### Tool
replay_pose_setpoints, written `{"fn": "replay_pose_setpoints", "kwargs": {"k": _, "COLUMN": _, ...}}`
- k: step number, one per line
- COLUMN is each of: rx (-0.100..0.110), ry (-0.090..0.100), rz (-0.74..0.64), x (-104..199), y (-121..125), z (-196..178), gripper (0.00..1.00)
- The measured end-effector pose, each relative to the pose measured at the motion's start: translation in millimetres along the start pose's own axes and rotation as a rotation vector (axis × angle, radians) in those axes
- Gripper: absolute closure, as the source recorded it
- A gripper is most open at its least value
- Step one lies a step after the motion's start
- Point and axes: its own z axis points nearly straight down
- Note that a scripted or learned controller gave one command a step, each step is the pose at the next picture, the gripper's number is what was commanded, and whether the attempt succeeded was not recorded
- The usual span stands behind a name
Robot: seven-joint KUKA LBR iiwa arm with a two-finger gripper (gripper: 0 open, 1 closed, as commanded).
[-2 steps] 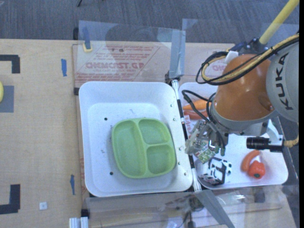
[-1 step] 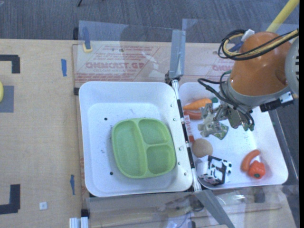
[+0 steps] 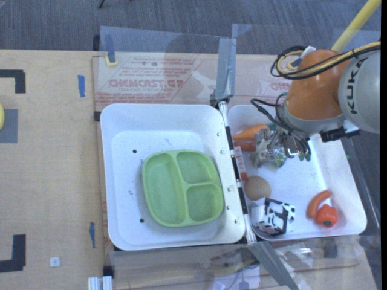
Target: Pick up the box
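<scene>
Tool [image 3: 275, 150] hangs low inside the right bin [image 3: 338, 189], in its far-left part, below the grey arm [image 3: 363, 95] with the orange band. Whether it is open or closed: cannot tell, the metal parts blur together. Nothing clearly seen between them.

A carrot [image 3: 249, 133] lies just beside the tool, toward the bin's far-left corner. A brownish rounded thing [image 3: 257, 188] rests near the left wall, midway along. The box [image 3: 276, 215], black-and-white patterned, sits at the near-left corner of the right bin, well apart from the tool. An orange-red vegetable toy [image 3: 321, 208] lies near the near-right corner. A thin red item [image 3: 240, 162] runs along the left wall where the two bins meet.

Left bin [image 3: 121, 162] carries a green divided tray [image 3: 183, 187], roughly central, toward its near side.

Worktop [image 3: 48, 174]: blue tape marks [image 3: 81, 84] and black tape corners [image 3: 16, 80] toward the left edge.
</scene>
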Motion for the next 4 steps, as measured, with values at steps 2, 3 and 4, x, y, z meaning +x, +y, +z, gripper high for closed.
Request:
{"fn": "replay_pose_setpoints", "kwargs": {"k": 2, "rx": 0.0, "ry": 0.004, "rz": -0.067, "x": 16, "y": -32, "z": -32, "gripper": 0.0}}
{"fn": "replay_pose_setpoints", "kwargs": {"k": 3, "rx": 0.002, "ry": -0.003, "rz": -0.126, "x": 61, "y": 1, "z": 0, "gripper": 0.0}}
{"fn": "replay_pose_setpoints", "kwargs": {"k": 4, "rx": 0.001, "ry": 0.005, "rz": 0.245, "x": 12, "y": -6, "z": 2, "gripper": 0.0}}
